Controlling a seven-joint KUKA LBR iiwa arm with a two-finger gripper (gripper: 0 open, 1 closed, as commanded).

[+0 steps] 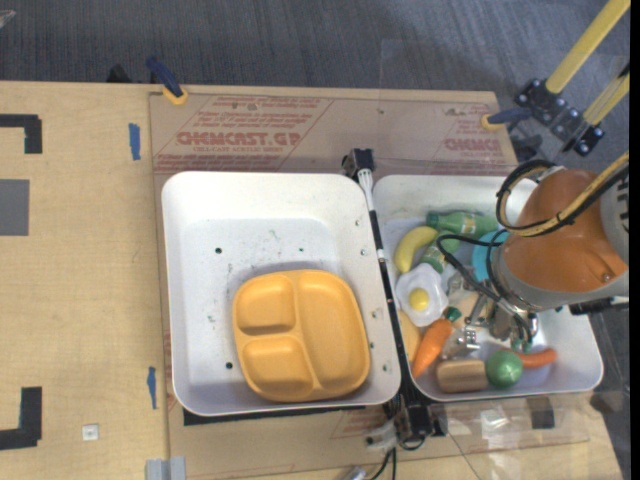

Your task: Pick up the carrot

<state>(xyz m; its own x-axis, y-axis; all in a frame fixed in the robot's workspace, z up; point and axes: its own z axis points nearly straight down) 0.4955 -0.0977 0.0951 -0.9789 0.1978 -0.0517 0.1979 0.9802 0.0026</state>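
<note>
- Hovering low in your right white bin [590,368], the metal two-finger gripper [487,330]; finger state, cannot tell.
- Orange plastic carrot [432,345] lies tilted just left of it, below the fried-egg toy [420,295].

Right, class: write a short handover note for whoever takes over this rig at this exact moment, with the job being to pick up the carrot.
Gripper: low in the right bin, among the toy food, just right of the carrot. Whether its fingers are open or shut cannot be told from this view.
Carrot: lying tilted in the right bin near its left wall, below the fried egg and left of the brown block. Nothing shows it gripped.
Left bin: holds the yellow divided tray.
Done: arm brought down next to the carrot.
Left: grip the carrot and lift it out.
</note>
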